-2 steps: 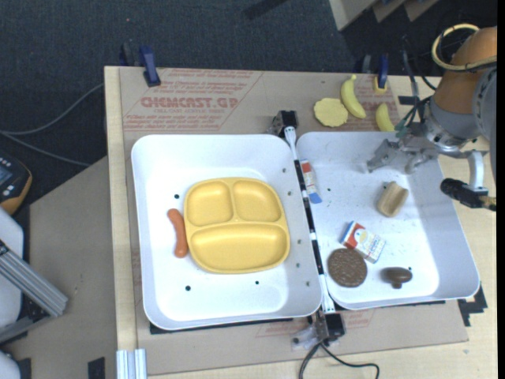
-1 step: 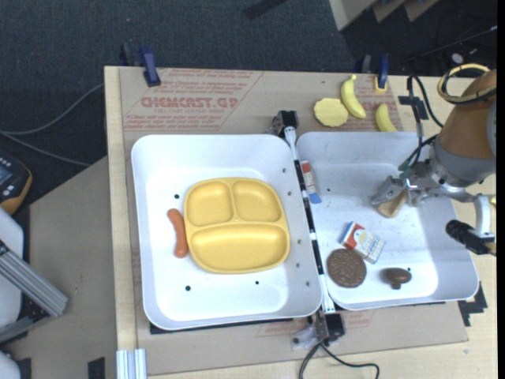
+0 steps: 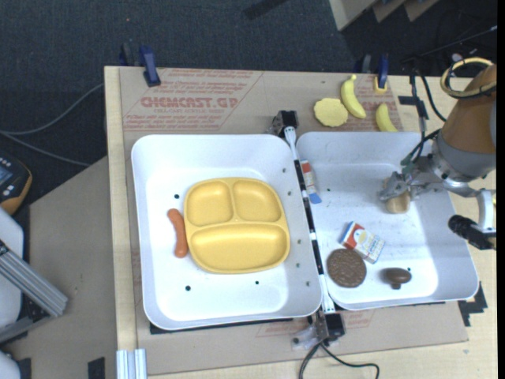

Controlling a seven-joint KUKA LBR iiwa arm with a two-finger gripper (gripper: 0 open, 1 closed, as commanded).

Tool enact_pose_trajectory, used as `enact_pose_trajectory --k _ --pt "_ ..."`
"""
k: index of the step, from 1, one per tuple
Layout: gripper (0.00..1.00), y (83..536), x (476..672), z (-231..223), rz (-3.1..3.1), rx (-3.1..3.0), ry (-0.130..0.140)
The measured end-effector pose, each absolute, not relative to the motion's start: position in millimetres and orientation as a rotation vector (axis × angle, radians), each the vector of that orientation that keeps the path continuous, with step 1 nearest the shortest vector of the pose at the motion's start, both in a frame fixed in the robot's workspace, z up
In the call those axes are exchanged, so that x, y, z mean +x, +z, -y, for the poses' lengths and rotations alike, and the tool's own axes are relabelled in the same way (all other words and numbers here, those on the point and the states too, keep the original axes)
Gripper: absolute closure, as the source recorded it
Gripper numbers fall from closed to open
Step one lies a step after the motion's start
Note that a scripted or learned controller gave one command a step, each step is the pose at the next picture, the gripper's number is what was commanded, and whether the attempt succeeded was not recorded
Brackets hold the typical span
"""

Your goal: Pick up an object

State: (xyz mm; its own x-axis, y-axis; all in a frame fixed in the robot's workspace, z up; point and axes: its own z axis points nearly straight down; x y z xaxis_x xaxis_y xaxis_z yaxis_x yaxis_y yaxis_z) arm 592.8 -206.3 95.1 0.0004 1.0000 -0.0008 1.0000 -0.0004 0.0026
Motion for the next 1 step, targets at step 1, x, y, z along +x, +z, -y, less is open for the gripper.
enact_pose_trajectory --k 1 --pt "1.0 84.2 643.3 132.1 -2.228 2.21 0.003"
